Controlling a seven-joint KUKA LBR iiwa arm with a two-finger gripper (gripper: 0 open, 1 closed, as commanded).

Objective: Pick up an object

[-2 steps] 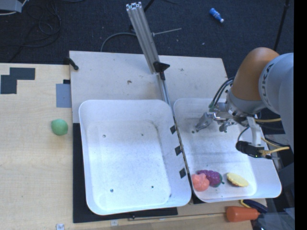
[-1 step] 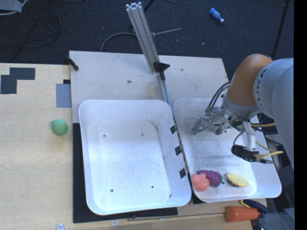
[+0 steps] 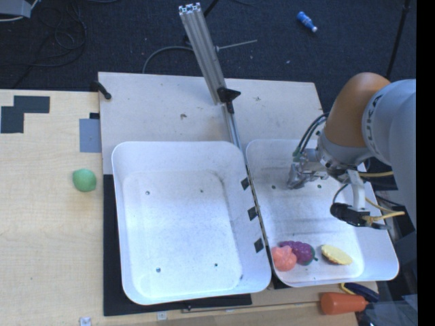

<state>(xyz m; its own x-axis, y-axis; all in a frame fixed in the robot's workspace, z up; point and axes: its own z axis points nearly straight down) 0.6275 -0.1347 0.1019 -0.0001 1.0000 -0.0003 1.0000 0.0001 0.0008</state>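
In the right bin [image 3: 380, 267] lie three small objects along the near edge: a pink-red lumpy toy [image 3: 284, 257], a purple grape bunch [image 3: 302, 251] touching it, and a yellow flat piece [image 3: 336, 255] further right. My gripper [image 3: 297, 179] hangs low over the far middle of that bin, well behind the three objects, pointing down at the bare bin floor. Nothing shows between its fingers. The grey arm with its orange band [image 3: 357, 111] comes in from the right above it.
The left bin [image 3: 180, 223] sits beside the right one. A green ball [image 3: 84, 180] rests on the wooden bench at left. An orange object [image 3: 343, 303] lies outside the right bin's near edge. A metal rail [image 3: 209, 53] slants in between the bins from behind.
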